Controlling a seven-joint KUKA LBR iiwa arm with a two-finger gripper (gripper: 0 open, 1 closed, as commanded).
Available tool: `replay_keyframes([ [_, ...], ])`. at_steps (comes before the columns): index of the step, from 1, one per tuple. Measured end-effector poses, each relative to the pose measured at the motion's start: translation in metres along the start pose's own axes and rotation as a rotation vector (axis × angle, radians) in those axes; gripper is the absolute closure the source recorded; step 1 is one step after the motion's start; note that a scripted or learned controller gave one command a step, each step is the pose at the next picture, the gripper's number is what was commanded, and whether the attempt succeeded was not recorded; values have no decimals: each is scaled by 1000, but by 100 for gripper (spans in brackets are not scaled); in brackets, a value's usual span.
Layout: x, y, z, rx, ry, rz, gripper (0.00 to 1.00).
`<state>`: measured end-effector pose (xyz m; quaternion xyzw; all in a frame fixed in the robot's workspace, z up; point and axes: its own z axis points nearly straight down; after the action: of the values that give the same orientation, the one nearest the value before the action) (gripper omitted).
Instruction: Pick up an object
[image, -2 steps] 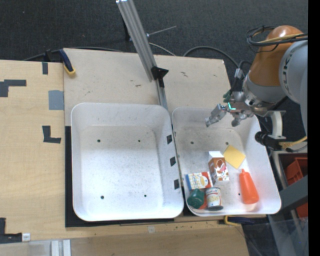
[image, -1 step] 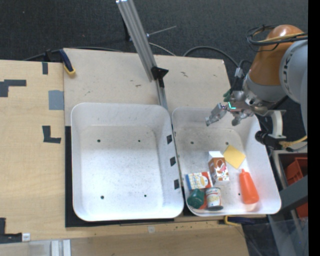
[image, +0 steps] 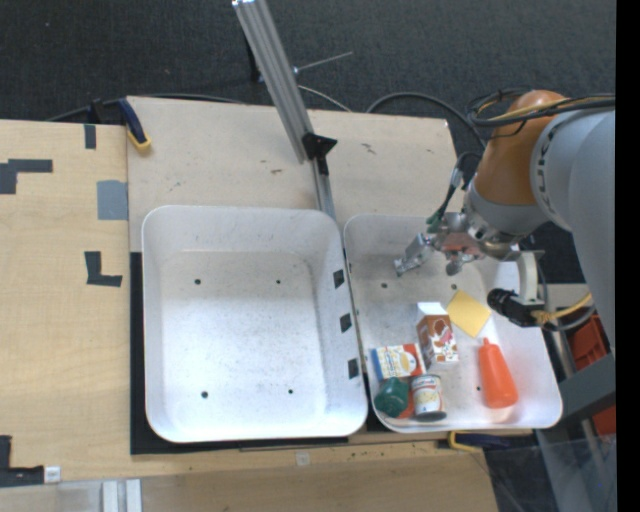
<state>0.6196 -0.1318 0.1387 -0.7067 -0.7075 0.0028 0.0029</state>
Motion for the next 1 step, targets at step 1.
replay_keyframes([
  [1, 1, 0, 52, -7, -2, 0, 0],
])
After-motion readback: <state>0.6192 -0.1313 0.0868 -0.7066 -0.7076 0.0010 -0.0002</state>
